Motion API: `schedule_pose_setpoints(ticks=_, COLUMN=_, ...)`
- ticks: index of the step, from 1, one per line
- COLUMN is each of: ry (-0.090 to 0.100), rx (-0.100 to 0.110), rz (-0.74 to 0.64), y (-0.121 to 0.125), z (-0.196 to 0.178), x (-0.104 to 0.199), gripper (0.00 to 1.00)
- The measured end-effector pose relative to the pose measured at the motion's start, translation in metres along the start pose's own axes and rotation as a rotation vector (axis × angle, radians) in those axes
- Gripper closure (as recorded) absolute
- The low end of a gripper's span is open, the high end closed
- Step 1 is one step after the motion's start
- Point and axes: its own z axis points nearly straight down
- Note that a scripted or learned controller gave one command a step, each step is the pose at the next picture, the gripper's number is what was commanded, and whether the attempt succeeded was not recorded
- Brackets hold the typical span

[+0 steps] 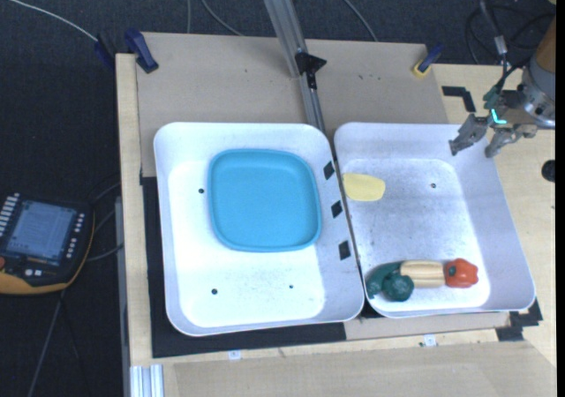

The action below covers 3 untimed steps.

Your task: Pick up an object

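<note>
1. The two bins: the right bin point(481, 210) lies below and to the left of the gripper point(478, 141), and the left bin point(181, 236) is far to its left.
2. A blue plate point(265, 199) lies in the left bin, well away from the gripper.
3. The gripper hangs over the top right rim of the right bin. Its fingers are apart and hold nothing.
4. A yellow piece point(364, 187) lies to the left of the gripper and a little lower, near the wall between the bins.
5. A tan stick point(422, 273), a red piece point(461, 273) and a green piece point(391, 284) lie in a row well below the gripper, close to the front rim.
6. I judge the step is the approach: nothing is picked yet. The next move needs a descent over one object. The yellow piece has open floor around it, while the row is crowded and near the rim.
</note>
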Motion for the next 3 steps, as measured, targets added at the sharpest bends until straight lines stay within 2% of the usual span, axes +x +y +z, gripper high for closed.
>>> schedule_pose_setpoints(ticks=1, ry=0.000, rx=0.000, rz=0.000, y=0.000, z=0.000, x=0.000, gripper=0.00)
schedule_pose_setpoints(ticks=2, ry=0.001, rx=0.006, rz=0.000, y=0.001, z=0.062, x=-0.003, gripper=0.00)
schedule_pose_setpoints(ticks=3, ry=0.001, rx=0.004, rz=0.000, y=0.008, z=0.108, x=-0.002, gripper=0.00)
